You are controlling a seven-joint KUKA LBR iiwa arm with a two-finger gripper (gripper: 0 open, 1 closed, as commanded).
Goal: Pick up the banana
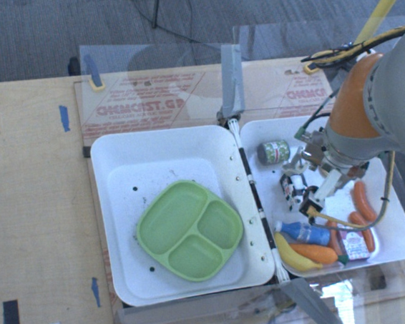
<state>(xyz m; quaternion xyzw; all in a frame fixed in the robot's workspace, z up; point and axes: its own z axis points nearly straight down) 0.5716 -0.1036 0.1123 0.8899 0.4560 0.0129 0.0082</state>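
Tool (301, 196): black and silver, hanging over the middle of the right bin, tilted toward the near-left; you cannot tell from this view how its grip is set, and nothing shows in it.

Worktop (35, 211): pale wood, carrying both bins, with blue tape marks and black squares on its left part.

Arm (376, 103): grey, with the orange band above the wrist, reaching in over the right bin's far-right corner.

Left bin (116, 159): white, shallow, holding a green divided plate (189, 229) with three compartments, lying flat.

Right bin (391, 246): white, crowded along its near edge.

Banana (290, 254): yellow, lying flat in the near-left corner of the right bin, close against the divider wall. Your target. It sits near the tool, toward you and to the left.

Carrot (315, 253): orange, lying on or against the banana's right side.

Blue bottle (308, 233): lying just behind the banana, touching the carrot.

Sausages (363, 202): reddish, near the right wall, well apart from the banana.

Small carton (354, 244): white and red, right of the carrot.

Green can (274, 151): far-left corner of the right bin.

Handling note: you would do best to come down on the banana's exposed left end, grip set across its width, keeping off the wall and clear of the carrot and bottle, which could be caught up instead.
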